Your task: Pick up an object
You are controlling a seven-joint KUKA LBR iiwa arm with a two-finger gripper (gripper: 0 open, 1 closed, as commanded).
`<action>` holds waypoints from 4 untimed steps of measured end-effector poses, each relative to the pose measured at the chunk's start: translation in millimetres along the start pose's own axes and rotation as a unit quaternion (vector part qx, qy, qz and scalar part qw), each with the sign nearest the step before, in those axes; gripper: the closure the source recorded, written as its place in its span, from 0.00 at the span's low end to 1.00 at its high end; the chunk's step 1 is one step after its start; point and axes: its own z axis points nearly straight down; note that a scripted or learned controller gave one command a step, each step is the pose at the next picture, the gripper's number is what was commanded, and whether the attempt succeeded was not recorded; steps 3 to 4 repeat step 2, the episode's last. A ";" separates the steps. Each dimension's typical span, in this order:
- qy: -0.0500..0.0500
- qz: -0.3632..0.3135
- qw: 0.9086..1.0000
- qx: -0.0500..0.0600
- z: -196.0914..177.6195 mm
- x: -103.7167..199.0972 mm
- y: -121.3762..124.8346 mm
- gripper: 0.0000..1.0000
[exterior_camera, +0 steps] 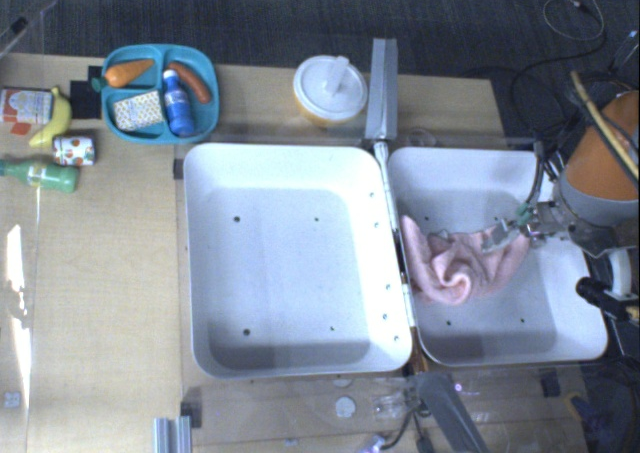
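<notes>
The pink cloth (462, 263) lay crumpled in the right-hand bin (560, 336), right of the frame's centre, bunched toward the bin's left wall with one corner drawn out to the right. The claw (512, 226) sat at that corner, though I could not tell whether it was open or closed; the cloth looked light, soft and limp, best pinched at a raised fold. The left-hand bin (285, 261) held nothing.
</notes>
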 end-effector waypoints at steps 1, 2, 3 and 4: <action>-0.001 -0.001 1.000 -0.003 -12.2 1.0 3.0 1.00; 0.001 0.048 0.999 0.004 -142.1 64.5 10.0 1.00; 0.001 0.048 0.999 0.004 -142.1 64.5 10.0 1.00; 0.001 0.048 0.999 0.004 -142.1 64.5 10.0 1.00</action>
